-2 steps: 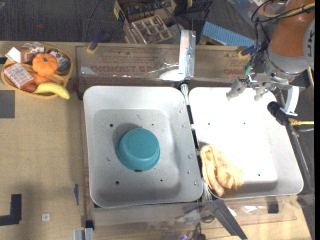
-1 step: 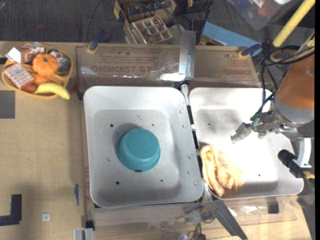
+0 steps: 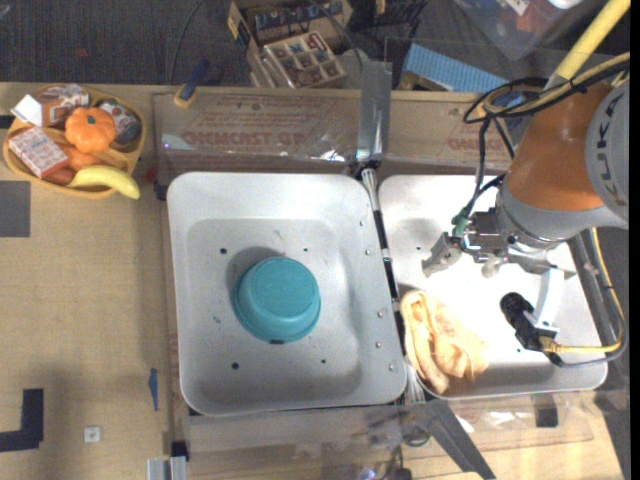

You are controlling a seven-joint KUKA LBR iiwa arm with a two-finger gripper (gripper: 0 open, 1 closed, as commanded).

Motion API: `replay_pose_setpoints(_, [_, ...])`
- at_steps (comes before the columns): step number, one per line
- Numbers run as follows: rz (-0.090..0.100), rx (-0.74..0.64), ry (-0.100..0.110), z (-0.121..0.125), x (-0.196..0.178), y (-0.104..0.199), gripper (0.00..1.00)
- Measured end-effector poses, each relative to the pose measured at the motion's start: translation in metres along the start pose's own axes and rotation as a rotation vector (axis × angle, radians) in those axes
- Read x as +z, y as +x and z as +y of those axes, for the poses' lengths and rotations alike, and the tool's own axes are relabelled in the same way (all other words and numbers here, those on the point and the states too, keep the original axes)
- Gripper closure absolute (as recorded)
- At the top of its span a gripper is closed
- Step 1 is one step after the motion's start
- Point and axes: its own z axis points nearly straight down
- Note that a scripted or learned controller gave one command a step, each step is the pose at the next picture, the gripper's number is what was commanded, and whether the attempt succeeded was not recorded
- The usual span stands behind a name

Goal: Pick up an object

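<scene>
A slanted overhead view of a pale wooden surface (image 3: 80, 298) carrying two shallow white bins side by side.

The left bin (image 3: 200, 203) fills the centre of the frame. In it sits a teal bowl (image 3: 278, 298), round and turned upside down, a little left of and below the bin's middle. It touches none of the walls.

The right bin (image 3: 410, 203) sits at centre right. A crumpled yellow cloth (image 3: 440, 340) lies in its lower left corner, close against the wall it shares with the left bin.

A grey robot arm (image 3: 560, 158) with an orange band reaches in from the right edge of the frame, over the right bin. Its tool (image 3: 460, 256) hangs over the upper middle of that bin, above and slightly right of the cloth in the frame and apart from it. No object shows in its grasp. Whether the tool is released or clenched cannot be told from this angle.

In the upper left corner of the frame, a shallow dish (image 3: 14, 152) rests on the surface, holding an orange pumpkin (image 3: 90, 128), a yellow banana (image 3: 105, 178) and a few small packets (image 3: 38, 151).
</scene>
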Motion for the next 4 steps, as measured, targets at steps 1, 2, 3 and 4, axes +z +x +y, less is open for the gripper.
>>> replay_pose_setpoints(1, [0.000, -0.082, 0.000, 0.023, -0.030, -0.061, 0.00])
replay_pose_setpoints(2, [0.001, -0.206, 0.002, -0.044, 0.060, -0.031, 0.00])
replay_pose_setpoints(3, [0.002, -0.185, -0.007, -0.025, 0.094, -0.039, 0.00])
replay_pose_setpoints(4, [-0.003, -0.290, -0.017, -0.053, 0.093, -0.039, 0.00])
